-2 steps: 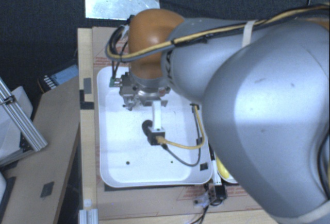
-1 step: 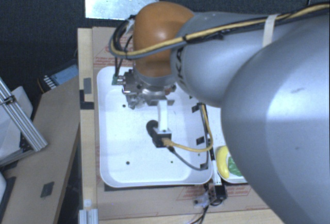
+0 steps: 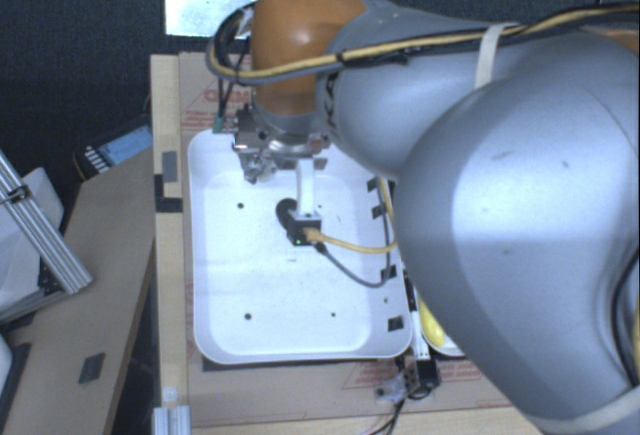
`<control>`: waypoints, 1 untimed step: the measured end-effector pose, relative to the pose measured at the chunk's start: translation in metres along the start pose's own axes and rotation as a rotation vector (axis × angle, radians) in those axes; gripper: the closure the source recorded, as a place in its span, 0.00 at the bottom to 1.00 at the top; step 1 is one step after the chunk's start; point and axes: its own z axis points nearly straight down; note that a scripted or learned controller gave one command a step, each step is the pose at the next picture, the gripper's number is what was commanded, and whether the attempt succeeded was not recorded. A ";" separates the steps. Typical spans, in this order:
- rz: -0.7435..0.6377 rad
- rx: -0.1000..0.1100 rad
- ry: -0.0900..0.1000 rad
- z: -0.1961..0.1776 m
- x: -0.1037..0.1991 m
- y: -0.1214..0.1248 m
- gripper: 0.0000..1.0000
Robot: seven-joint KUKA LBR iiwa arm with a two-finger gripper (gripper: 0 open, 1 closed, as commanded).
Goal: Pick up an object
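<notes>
Reading from nine o'clock, one white bin (image 3: pixel 235 308) shows bare floor. Over its twelve o'clock rim hangs the end effector (image 3: pixel 258 166). I cannot tell how far it is open, and nothing is seen in its hold. At five o'clock one yellow object (image 3: pixel 432 325) peeks from under the arm. The pick looks not yet done, with all of the task left.

The one object that can be made out is a yellow thing (image 3: pixel 432 326), bright and smooth with a rounded edge. Only a narrow curved sliver of it shows, and the rest is covered from above. It lies in the right bin (image 3: pixel 447 351), at that bin's near left corner and close against its left wall; its kind, its full shape and whether it lies flat or tilted cannot be told.
</notes>
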 end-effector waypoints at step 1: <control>-0.006 -0.011 0.003 -0.109 0.000 0.045 1.00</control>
